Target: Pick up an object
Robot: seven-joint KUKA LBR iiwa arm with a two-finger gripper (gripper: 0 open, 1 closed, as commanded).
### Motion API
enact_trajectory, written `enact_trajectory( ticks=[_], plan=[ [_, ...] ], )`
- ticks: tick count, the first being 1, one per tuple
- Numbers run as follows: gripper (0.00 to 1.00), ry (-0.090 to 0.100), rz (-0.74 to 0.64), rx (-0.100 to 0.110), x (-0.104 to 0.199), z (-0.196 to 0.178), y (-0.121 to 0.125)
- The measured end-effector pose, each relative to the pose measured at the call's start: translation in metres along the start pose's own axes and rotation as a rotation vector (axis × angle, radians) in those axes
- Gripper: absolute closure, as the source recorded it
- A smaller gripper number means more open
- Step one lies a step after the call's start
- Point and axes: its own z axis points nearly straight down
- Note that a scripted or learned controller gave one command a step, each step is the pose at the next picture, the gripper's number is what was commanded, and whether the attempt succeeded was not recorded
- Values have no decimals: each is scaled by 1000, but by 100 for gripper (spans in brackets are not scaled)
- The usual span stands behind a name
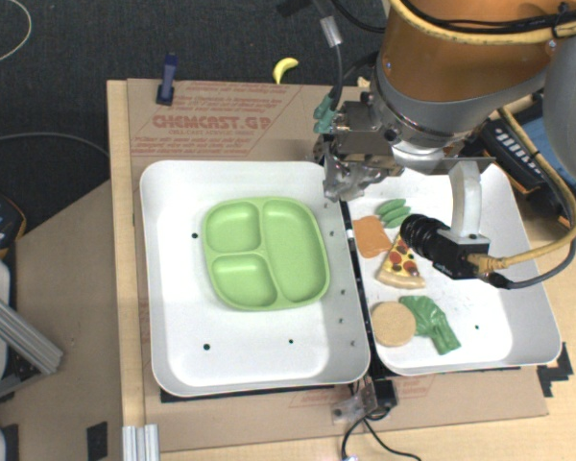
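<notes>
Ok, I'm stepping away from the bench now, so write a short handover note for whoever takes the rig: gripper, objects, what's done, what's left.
Gripper: low over the top left corner of the right bin, near the divide between the bins; finger state can't be read, nothing seen between them.
Right bin holds the toy food: pizza slice, orange piece, tan round cookie, green leafy piece, green pods.
Left bin holds the green divided plate.
Done: no pick seen.
Left: grasp and lift one object.
</notes>
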Motion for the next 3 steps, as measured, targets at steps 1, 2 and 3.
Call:
enact_trajectory(
  ticks=[1,2,3],
  plan=[
    [100,-4,14,1,-120,-9,12],
    [100,0,-4,17,-55,85,-24],
    [100,0,4,-13,-100,-59,-19]
  ],
)
